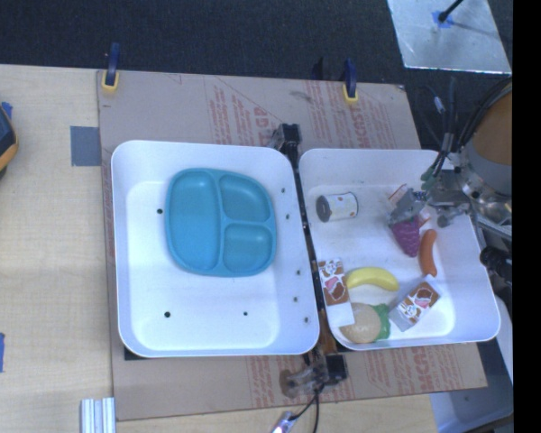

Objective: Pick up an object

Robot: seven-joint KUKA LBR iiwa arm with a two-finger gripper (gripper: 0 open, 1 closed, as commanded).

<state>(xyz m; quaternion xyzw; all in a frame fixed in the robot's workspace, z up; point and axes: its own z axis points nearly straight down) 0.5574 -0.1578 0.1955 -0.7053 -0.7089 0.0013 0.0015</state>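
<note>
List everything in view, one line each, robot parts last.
bins: 2, white, side by side on the bench
divided plate: 1, blue, left bin
can: 1, white, right bin, on its side
grapes: 1, purple, right bin, below gripper
sausage: 1, orange-red, beside grapes
banana: 1, yellow, right bin
small cartons: 2, brown-white, flanking banana
sandwich: 1, tan-green, front edge
clamps: 2, blue-yellow, top edge
gripper: 1, grey, over right bin

End effector (413, 207) low over purple grapes (407, 235) in right bin (460, 332), beside sausage (427, 252).
</note>
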